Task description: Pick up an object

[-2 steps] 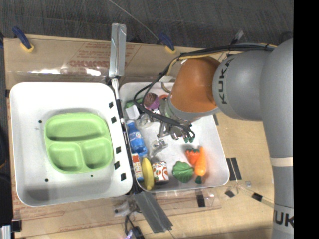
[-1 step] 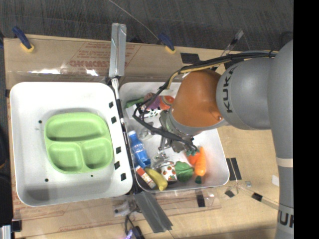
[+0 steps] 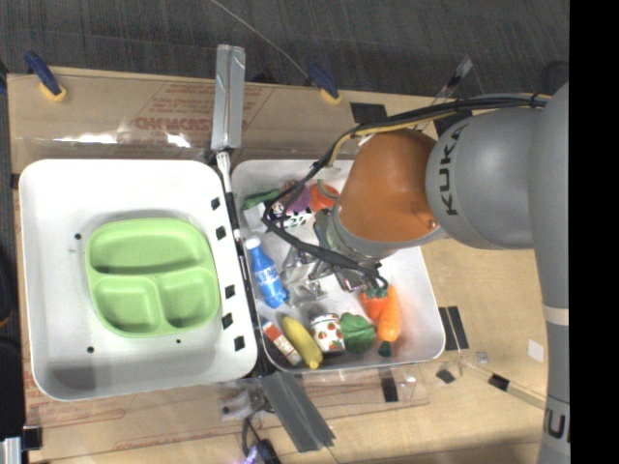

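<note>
Seen from above, the arm (image 3: pixel 484 177) reaches from the right into the right bin (image 3: pixel 426 303), its end effector (image 3: pixel 319 269) low among the clutter; its grip state cannot be told. Around it lie a blue bottle (image 3: pixel 264 271), banana (image 3: pixel 301 342), carrot (image 3: pixel 387 315) and cup (image 3: pixel 328 332). The left bin (image 3: pixel 48 259) holds a green tray (image 3: pixel 150 276).

Your bench (image 3: pixel 484 288) carries two white bins. The left bin (image 3: pixel 48 259) touches the right bin (image 3: pixel 426 298) beside it.

Arm (image 3: pixel 455 182) over right bin (image 3: pixel 426 307) — green tray (image 3: pixel 150 276) left.
</note>
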Tool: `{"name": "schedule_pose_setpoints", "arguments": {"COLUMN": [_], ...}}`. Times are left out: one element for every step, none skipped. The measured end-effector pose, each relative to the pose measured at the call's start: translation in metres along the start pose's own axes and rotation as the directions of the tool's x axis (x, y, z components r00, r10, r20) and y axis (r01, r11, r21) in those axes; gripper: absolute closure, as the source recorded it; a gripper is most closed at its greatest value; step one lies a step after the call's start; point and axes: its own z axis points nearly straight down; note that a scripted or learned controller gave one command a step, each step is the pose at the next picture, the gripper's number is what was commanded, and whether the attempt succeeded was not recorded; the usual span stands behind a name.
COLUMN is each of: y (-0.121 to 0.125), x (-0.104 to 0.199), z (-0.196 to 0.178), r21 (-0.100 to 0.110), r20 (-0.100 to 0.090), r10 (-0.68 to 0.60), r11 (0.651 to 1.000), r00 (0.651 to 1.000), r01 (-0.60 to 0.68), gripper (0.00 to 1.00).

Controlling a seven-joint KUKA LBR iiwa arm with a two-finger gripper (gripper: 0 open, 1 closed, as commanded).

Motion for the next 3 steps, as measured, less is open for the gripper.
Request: {"name": "schedule_pose_setpoints", "arguments": {"y": [-0.061, -0.060, -0.005], "x": [0.015, 0.015, 0.042], "z": [0.013, 0.013, 0.005], "r21": [-0.008, -0.009, 0.014], "r20": [-0.004, -0.004, 0.000], "r10": [-0.249, -0.249, -0.308], "r11": [0.969, 0.968, 0.951], "r00": [0.969, 0.968, 0.951], "r01": [0.249, 0.249, 0.308], "gripper": [1.00, 0.00, 0.00]}}
